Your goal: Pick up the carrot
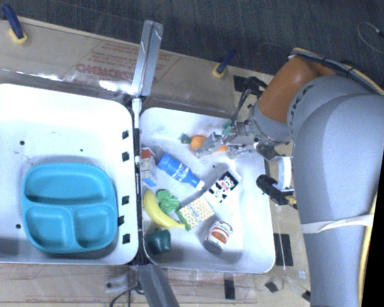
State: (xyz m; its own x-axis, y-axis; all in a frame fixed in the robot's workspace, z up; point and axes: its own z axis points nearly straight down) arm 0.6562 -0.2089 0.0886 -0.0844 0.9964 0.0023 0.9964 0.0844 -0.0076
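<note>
The carrot (197,143) is a small orange piece with a green tip, lying near the back wall of the right bin (255,255). My gripper (216,144) is low in that bin, just right of the carrot and touching or nearly touching it. The grey arm with its orange band (283,91) reaches in from the right and hides the bin's right rear corner.
In the right bin lie a blue bottle (178,171), a banana (158,211), a green toy (168,201), a dark green item (159,241), a can (217,236), a black-and-white box (224,186) and a patterned packet (197,212). The left bin (11,122) holds a blue divided plate (69,207).
</note>
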